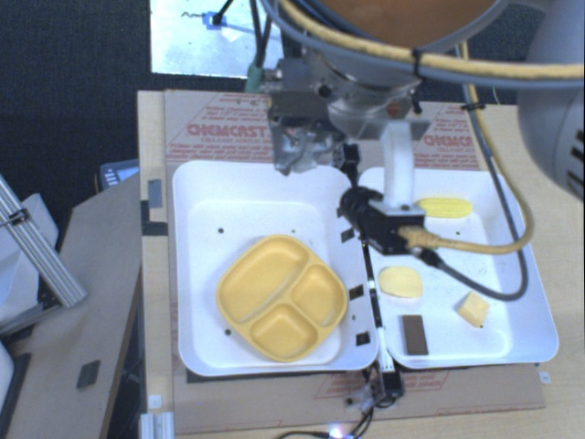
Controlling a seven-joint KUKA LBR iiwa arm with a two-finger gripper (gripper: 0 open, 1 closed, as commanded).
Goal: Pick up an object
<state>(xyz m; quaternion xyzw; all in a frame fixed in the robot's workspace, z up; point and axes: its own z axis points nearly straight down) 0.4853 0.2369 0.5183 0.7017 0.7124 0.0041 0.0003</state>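
Gripper (306, 149) above left bin's (210, 208) far rim, its opening cannot be told, yellow divided plate (283, 298) inside, brown bar (415, 334) and maybe a cheese wedge (473, 310) in right bin (528, 332)

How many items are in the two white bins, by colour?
Yellow: 4 (yellow three-compartment plastic plate, ridged yellow oval piece, pale yellow round disc, pale yellow wedge)
Brown: 1 (flat brown rectangular block)
Total: 5
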